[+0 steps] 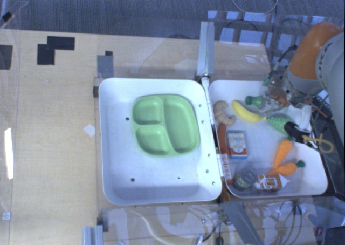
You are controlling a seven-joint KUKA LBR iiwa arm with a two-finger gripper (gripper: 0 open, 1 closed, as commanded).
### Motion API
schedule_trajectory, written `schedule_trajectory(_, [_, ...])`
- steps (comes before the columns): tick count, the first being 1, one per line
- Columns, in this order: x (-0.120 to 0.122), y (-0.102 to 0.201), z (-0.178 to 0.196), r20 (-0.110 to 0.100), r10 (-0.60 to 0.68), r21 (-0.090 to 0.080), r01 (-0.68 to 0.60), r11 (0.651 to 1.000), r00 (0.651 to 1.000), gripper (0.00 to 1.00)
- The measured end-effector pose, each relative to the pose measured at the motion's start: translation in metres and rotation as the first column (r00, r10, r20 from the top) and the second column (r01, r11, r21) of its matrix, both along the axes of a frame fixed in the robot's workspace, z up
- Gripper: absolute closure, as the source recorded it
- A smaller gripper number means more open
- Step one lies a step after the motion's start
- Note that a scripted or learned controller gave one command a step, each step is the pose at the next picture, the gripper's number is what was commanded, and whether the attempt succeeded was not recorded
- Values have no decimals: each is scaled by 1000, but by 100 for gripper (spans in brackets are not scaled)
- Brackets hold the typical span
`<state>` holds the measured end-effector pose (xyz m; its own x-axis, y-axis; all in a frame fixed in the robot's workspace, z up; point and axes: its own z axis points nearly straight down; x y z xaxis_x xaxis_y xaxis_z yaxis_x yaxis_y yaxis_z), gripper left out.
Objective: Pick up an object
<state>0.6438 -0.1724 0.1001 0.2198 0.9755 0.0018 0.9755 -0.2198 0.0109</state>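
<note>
A yellow plastic banana [247,112] lies toward the far side of the right white bin [319,183], beside a small green bottle [255,100]. The end effector [276,94] sits just right of both at the bin's far right; whether it is wide or narrow cannot be told. Nearer lie two orange carrots [284,161] and a small red-and-white box [237,145]. The left white bin [116,182] on the wooden worktop [48,147] holds a green divided tray [164,124].
</note>
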Motion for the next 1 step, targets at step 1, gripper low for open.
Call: schedule_trajectory(1, [19,32,98,-2,-30,0,30,1000,1000,100])
